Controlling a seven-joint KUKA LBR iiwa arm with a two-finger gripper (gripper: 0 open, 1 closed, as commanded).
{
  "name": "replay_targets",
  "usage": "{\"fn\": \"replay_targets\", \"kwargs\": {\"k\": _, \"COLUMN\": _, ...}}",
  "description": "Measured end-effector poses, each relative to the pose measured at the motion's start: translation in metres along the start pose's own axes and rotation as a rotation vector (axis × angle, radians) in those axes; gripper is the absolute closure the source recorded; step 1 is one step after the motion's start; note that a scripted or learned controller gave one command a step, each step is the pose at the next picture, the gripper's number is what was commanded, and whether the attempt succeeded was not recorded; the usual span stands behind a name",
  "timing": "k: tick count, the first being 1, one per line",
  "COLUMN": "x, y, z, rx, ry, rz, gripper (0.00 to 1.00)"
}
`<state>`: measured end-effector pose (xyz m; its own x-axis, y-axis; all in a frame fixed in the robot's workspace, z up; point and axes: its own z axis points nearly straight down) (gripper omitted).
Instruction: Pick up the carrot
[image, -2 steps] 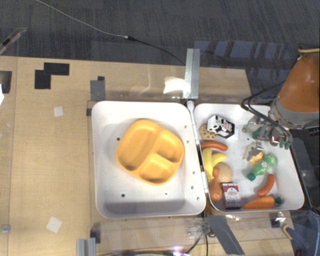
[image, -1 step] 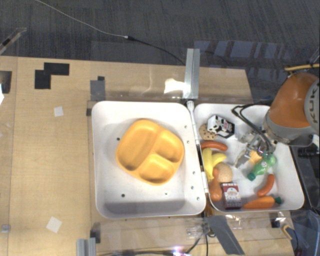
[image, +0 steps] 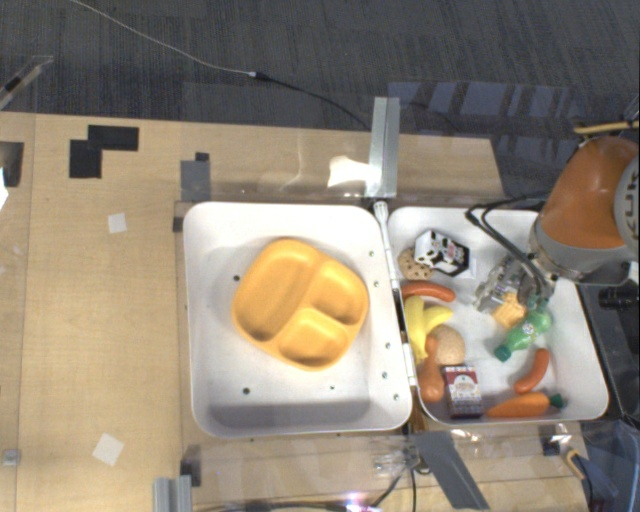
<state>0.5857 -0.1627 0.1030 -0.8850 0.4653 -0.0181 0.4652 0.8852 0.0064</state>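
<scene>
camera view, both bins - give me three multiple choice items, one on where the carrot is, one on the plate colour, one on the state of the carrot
1. Where does the carrot lie?
A. right bin, near edge
B. left bin, middle
C. on the bench outside the bins

2. What colour is the sectioned plate in the left bin?
A. blue
B. yellow
C. red

3. What is the carrot's state?
A. lifted in the air
B. standing upright on the plate
C. lying flat on the bin floor

Answers: 1 A, it lies along the near rim of the right bin. 2 B, the plate is yellow-orange. 3 C, it rests flat, apart from the gripper.
</scene>
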Motion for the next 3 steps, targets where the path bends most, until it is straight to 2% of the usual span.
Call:
{"fn": "replay_targets", "kwargs": {"k": 1, "x": 0.03, "y": 0.056, "z": -0.066, "rx": -0.001, "ry": 0.005, "rz": 0.035, "gripper": 1.0}}
{"fn": "replay_targets", "kwargs": {"k": 2, "x": 0.059, "y": -0.004, "z": -0.026, "rx": 0.004, "ry": 0.013, "rz": -0.138, "gripper": 1.0}}
{"fn": "replay_targets", "kwargs": {"k": 3, "x": 0.041, "y": 0.053, "z": -0.051, "rx": 0.001, "ry": 0.009, "rz": -0.031, "gripper": 1.0}}
